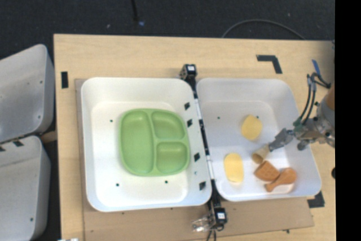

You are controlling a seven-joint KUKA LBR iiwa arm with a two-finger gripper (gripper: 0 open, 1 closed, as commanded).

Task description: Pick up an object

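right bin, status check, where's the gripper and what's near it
Gripper low over right bin, nothing seen held. Small tan piece at its tip. Orange pieces and two yellow pieces close by.

Both bins are white: left bin (101, 189), right bin (225, 93). The divided tray (153, 141) is plain light green. Two rounded pieces (251, 127) (233, 168) are pale yellow. Two chunks (265, 170) (283, 179) are orange-brown. The small cylinder (260, 153) is tan. Bench top (141, 53) — light wood colour, with black corner marks.
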